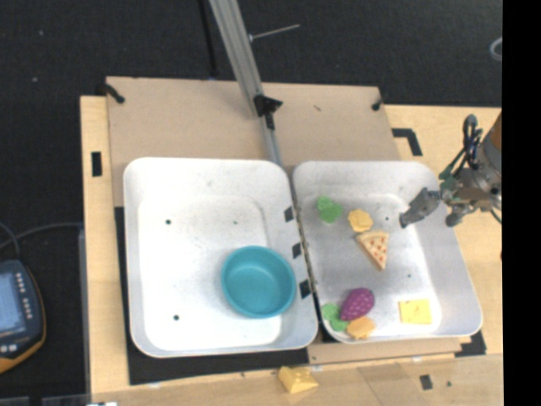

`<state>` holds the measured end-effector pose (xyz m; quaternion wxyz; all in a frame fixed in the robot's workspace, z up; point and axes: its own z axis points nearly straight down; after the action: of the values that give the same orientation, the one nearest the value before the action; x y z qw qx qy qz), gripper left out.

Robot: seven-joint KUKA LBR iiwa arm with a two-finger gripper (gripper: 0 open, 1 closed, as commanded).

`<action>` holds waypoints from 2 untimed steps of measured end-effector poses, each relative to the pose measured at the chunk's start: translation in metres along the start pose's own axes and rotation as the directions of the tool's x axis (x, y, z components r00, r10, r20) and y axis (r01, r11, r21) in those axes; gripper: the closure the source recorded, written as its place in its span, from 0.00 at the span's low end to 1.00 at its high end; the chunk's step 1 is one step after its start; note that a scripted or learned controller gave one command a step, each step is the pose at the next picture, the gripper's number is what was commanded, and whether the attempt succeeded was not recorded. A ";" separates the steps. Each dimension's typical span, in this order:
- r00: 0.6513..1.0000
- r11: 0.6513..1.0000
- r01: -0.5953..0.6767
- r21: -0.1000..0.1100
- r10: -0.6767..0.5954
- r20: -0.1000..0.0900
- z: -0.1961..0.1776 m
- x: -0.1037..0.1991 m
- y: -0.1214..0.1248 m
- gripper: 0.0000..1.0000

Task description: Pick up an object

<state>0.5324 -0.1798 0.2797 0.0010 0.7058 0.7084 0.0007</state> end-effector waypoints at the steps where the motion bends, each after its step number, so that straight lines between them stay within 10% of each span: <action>1: 1.000 1.000 -0.001 -0.001 0.001 0.000 0.000 0.000 0.000 0.00; 2: 1.000 1.000 -0.006 0.005 0.006 0.001 0.043 -0.002 0.005 0.00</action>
<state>0.5375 -0.1819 0.2367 -0.0003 0.7078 0.7064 -0.0014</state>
